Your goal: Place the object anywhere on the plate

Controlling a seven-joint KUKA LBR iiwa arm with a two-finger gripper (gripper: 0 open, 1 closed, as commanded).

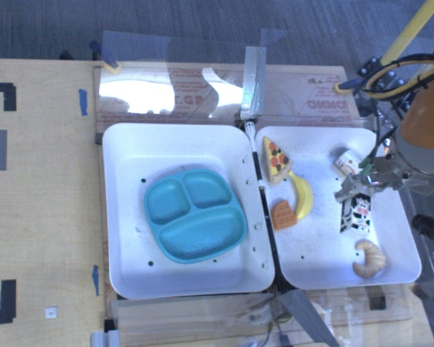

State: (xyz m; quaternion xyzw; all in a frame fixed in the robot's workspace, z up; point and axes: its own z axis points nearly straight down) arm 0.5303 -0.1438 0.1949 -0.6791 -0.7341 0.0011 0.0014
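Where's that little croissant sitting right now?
The croissant lies in the right bin, near its front right corner, just below the black-and-white carton under the gripper.

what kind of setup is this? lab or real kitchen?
Looks like a lab test bench, not a kitchen: two white bins on a wooden bench, toy food such as a banana and croissant, a blue plate, blue tape marks.

Plate (195, 215) in left bin (123, 194), banana (302, 197), croissant (369, 259) in right bin (318, 266)
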